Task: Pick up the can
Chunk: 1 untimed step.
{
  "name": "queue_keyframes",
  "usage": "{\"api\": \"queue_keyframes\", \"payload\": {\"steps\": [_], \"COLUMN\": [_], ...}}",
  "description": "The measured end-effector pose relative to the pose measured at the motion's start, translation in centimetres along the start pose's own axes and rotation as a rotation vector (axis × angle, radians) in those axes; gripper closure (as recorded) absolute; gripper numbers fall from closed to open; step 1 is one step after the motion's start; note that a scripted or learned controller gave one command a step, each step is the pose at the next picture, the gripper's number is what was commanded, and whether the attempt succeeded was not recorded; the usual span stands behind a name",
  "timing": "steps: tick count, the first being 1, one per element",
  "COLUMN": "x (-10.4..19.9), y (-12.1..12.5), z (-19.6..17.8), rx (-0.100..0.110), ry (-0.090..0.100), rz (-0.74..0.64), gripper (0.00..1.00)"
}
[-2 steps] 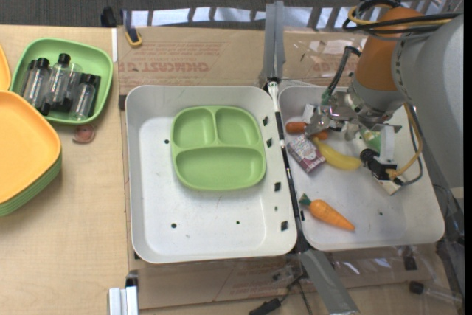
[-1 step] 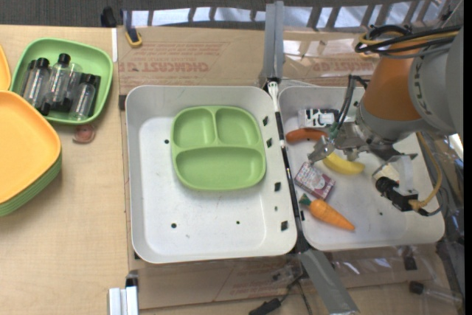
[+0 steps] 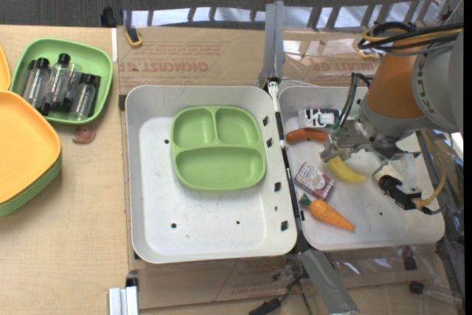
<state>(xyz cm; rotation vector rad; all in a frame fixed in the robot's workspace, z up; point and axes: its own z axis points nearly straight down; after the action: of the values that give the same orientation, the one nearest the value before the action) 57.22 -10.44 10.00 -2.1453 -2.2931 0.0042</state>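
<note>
Right bin (image 3: 383, 232): banana (image 3: 345, 170), carrot (image 3: 330, 214), a red-orange sausage-shaped item (image 3: 306, 135), pink packet (image 3: 313, 180), crowded near the end effector (image 3: 338, 151). Whether it is apart or together: cannot tell. Can (image 3: 321, 116), white with dark markings, lies by the bin's far wall. Left bin (image 3: 147, 181) holds a green plate (image 3: 218, 147).

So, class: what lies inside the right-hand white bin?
In the right bin: a banana, carrot, red sausage, pink packet. The arm covers the rest, so no can is visible.
</note>
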Motion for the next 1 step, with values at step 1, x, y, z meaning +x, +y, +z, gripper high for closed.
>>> {"api": "queue_keyframes", "payload": {"steps": [1], "x": [0.56], "y": [-2.59], "z": [0.89], "rx": [-0.001], "ry": [0.0], "rz": [-0.062], "gripper": [1.0]}}
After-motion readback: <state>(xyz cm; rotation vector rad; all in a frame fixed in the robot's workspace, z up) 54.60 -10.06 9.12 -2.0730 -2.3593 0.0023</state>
